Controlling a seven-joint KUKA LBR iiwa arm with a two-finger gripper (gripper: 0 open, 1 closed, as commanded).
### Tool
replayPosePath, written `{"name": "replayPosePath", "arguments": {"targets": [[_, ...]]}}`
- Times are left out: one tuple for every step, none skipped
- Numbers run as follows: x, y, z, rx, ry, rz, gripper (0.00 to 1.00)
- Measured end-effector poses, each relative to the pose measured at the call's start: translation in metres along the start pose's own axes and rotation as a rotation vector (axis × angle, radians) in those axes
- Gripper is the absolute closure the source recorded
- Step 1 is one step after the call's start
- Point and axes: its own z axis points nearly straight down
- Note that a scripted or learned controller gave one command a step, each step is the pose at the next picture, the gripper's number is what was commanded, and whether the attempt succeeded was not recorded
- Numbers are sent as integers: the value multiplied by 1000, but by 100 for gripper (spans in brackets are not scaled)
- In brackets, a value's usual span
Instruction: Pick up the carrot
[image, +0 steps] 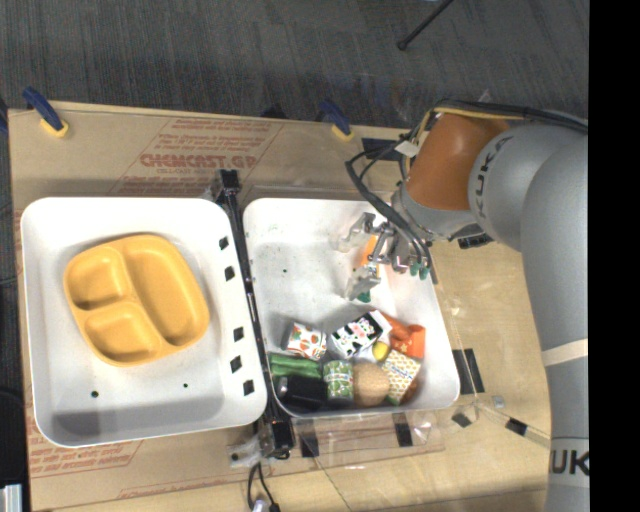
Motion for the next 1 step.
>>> {"name": "replayPosePath", "arguments": {"targets": [[-3,2,-13,1,-7,-9,100]]}}
